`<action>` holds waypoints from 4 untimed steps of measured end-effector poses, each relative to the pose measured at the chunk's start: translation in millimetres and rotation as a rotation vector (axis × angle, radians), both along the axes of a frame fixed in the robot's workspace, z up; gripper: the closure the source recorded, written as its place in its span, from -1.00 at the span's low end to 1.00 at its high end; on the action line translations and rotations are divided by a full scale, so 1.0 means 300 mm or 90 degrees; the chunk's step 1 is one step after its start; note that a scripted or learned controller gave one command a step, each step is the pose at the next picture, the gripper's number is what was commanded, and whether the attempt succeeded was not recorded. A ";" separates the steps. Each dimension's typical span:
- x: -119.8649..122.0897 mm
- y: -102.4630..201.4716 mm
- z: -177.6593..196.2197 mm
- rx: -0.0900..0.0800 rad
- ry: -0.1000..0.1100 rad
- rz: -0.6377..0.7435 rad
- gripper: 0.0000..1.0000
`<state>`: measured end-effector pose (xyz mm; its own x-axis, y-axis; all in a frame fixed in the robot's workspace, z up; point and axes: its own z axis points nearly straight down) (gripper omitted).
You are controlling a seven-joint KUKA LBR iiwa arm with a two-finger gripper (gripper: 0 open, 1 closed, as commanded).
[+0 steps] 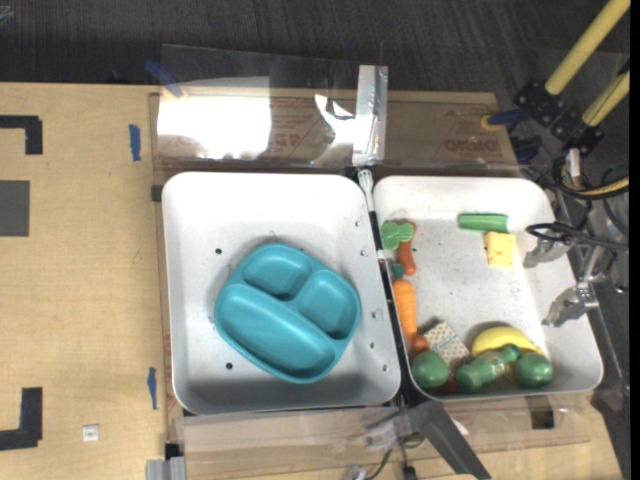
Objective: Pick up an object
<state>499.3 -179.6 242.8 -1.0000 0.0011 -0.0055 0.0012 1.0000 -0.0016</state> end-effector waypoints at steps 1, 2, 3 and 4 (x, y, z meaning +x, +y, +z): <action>-0.022 -0.107 -0.403 -0.007 -0.019 0.054 -1.00; 0.007 -0.141 -0.487 -0.010 -0.024 0.153 -1.00; -0.004 -0.144 -0.496 -0.010 -0.015 0.294 -1.00; 0.151 -0.141 -0.512 -0.005 -0.004 0.483 -1.00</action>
